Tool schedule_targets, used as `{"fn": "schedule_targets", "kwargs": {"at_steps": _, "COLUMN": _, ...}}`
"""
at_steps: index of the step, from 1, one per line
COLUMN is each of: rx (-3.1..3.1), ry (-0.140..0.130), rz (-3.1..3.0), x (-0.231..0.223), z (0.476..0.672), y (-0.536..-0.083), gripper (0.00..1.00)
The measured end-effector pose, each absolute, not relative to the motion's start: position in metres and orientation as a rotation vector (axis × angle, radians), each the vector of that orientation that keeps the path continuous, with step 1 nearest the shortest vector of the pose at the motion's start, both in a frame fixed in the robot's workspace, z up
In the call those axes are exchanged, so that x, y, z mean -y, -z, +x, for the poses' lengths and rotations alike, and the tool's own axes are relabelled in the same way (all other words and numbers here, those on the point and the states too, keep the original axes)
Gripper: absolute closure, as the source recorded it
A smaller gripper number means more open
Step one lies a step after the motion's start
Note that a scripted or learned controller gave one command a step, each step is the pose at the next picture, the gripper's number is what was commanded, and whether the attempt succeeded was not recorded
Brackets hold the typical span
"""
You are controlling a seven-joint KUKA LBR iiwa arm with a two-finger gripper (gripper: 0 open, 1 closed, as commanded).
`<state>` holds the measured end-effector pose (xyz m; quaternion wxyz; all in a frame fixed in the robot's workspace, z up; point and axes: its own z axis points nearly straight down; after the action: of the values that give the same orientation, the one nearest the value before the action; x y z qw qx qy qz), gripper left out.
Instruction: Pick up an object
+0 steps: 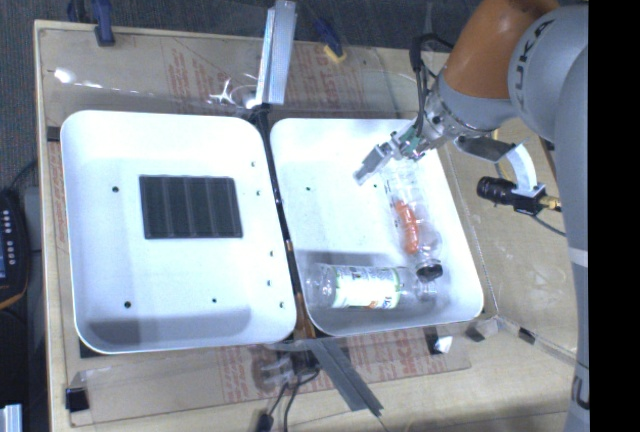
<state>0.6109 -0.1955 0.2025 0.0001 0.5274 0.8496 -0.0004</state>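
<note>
**Ana:** How should the gripper (385, 160) do this well?

**Ben:** Go down slowly, straight over the middle of the thin bottle (410, 220), then squeeze.

**Ana:** Where is that bottle?

**Ben:** In the right bin (330, 155), near its right edge. Its top end is just beside the gripper, a little toward the front edge.

**Ana:** Is it holding anything?

**Ben:** I see nothing in it. If it is open or closed, I cannot tell.

**Ana:** Any other choice?

**Ben:** A fat bottle (365, 286) lies along the front edge.
</note>
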Motion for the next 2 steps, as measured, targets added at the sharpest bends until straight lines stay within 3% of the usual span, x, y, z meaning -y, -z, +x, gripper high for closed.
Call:
{"fn": "schedule_targets", "kwargs": {"at_steps": 1, "rx": -2.612, "ry": 0.003, "rz": 1.752, "x": 0.2093, "z": 0.5777, "y": -0.1376, "gripper": 0.00}}
{"fn": "schedule_targets", "kwargs": {"at_steps": 2, "rx": -2.531, "ry": 0.003, "rz": 1.864, "x": 0.2029, "z": 0.5824, "y": -0.1456, "gripper": 0.00}}
